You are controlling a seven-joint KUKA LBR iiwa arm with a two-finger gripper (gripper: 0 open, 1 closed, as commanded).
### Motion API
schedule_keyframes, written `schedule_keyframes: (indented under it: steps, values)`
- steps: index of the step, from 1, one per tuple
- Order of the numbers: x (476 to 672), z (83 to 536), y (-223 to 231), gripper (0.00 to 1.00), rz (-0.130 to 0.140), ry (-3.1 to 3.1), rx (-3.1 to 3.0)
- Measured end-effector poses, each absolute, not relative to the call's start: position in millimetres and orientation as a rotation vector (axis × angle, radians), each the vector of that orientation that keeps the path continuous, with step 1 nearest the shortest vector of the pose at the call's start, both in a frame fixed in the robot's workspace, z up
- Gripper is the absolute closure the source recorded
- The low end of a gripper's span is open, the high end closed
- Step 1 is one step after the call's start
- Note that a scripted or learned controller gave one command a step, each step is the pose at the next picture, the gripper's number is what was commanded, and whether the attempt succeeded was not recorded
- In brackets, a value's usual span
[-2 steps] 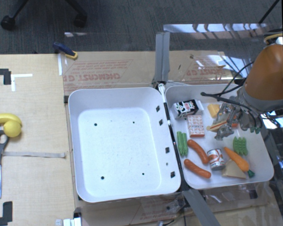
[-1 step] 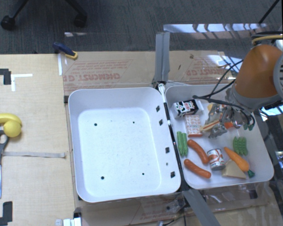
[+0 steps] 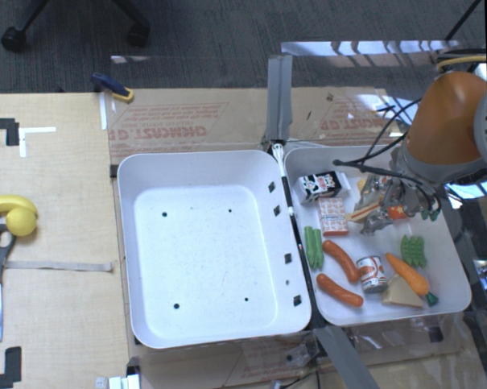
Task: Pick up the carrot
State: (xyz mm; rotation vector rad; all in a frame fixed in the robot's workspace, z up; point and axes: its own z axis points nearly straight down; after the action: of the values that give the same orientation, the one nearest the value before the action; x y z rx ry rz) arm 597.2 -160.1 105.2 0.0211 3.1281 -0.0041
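My gripper hangs above and left of the carrot; its opening I cannot tell.

Two bins sit side by side on the worktop: the left bin and the right bin. In the right bin, the carrot lies near the right wall, just right of a can. Two sausages lie left of the can. The tool hangs behind them. A banana lies far left on the worktop.
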Motion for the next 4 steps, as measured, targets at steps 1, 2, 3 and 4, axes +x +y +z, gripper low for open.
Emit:
schedule_keyframes:
  steps: [1,2,3,4]
  values:
    - [598.8,116,-160,1.0,-0.006,3.122,0.021]
    - [516.3,93,-191,1.0,-0.001,3.131,-0.202]
    - [518.6,103,-190,1.0,-0.002,3.126,-0.203]
    - [520.9,113,-190,1.0,-0.004,3.12,-0.204]
